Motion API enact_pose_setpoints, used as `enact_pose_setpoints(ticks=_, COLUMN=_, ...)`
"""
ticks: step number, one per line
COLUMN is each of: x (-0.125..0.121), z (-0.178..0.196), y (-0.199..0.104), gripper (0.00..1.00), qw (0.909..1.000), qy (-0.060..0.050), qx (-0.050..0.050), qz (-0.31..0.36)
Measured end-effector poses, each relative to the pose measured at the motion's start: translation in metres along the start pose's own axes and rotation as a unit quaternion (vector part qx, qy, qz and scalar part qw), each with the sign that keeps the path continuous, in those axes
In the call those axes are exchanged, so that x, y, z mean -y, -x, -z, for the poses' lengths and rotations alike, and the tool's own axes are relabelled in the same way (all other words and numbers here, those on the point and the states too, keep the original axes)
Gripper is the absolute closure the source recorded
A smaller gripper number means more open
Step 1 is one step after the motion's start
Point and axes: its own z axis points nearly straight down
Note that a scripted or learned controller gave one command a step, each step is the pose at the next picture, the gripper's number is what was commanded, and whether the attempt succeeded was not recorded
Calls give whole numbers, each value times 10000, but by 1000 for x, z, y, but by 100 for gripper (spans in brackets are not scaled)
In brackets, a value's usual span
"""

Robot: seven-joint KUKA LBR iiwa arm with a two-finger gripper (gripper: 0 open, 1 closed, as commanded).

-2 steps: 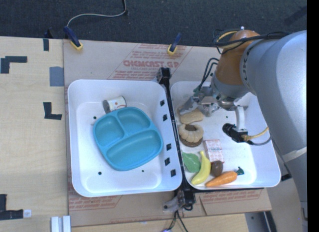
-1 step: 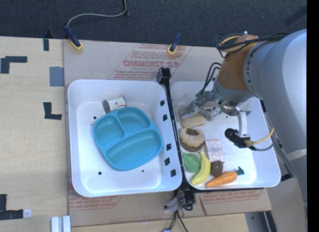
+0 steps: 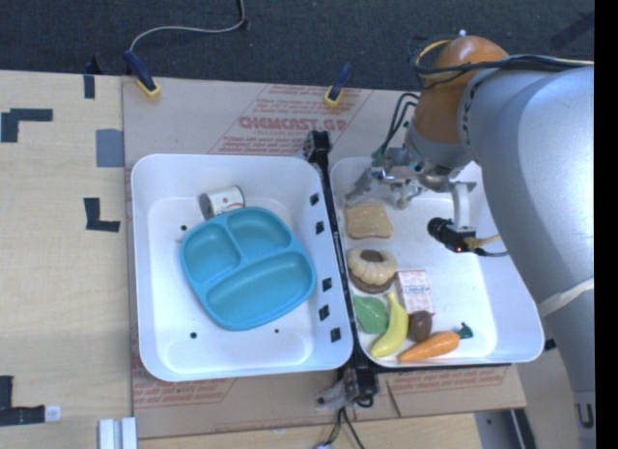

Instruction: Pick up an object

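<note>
My gripper [image 3: 383, 187] hangs over the far end of the right bin [image 3: 502, 288], its fingers spread apart with nothing between them. Just below it lies a slice of bread [image 3: 368, 220]. Nearer the front I see a donut [image 3: 372, 268], a small pink and white carton [image 3: 415, 292], a green leafy piece [image 3: 369, 315], a yellow banana [image 3: 393, 328], a small brown item [image 3: 420, 323] and an orange carrot [image 3: 431, 345].
The left bin [image 3: 159, 273] holds a blue divided plate [image 3: 248, 266] and a small tin can [image 3: 221, 201] lying on its side at the far end. A black divider [image 3: 328, 244] runs between the two bins. The grey arm covers the right side.
</note>
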Motion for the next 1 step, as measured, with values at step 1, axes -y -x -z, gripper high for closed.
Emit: enact_pose_setpoints(ticks=1, x=26, z=-3, y=-3, gripper=0, qw=10000, qy=30, qx=5, qz=-9)
